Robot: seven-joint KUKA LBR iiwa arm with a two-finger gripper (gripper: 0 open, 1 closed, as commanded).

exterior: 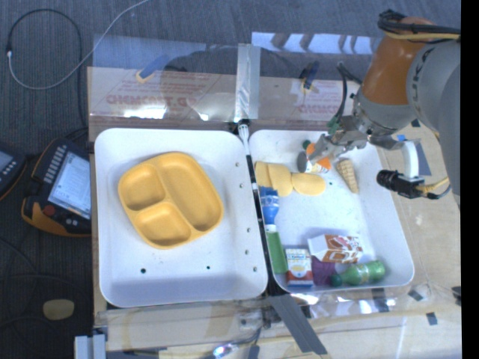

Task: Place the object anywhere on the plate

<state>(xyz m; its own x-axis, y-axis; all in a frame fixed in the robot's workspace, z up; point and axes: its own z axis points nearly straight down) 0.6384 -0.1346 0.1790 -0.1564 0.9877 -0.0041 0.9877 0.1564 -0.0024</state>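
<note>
From the camera above the bench, my arm (408,58) comes in from the right, its orange band over the far corner of the right bin (389,234). My gripper (320,154) hangs low over the far part of that bin, and I cannot tell how it is set: the tips are small and dark against the clutter under them. A small orange and white piece (322,164) sits right at the tips, but I cannot tell whether I have it or it just lies on the bin floor.

Just beside the gripper, toward the bin's right wall, lies a cone (347,174) with its point toward the near side. On the other side, pale yellow food pieces (288,179) lie in a short row against the divider. Along that same wall run a blue packet (269,204) and, nearer the camera, a green stick (275,249). In the near corner are a small juice box (299,265), a red and white carton (340,247) and a green bottle (363,273) lying on its side, all crowded together.

The yellow plate (171,198), with three compartments, rests in the middle of the left bin (120,275), well apart from my gripper.
</note>
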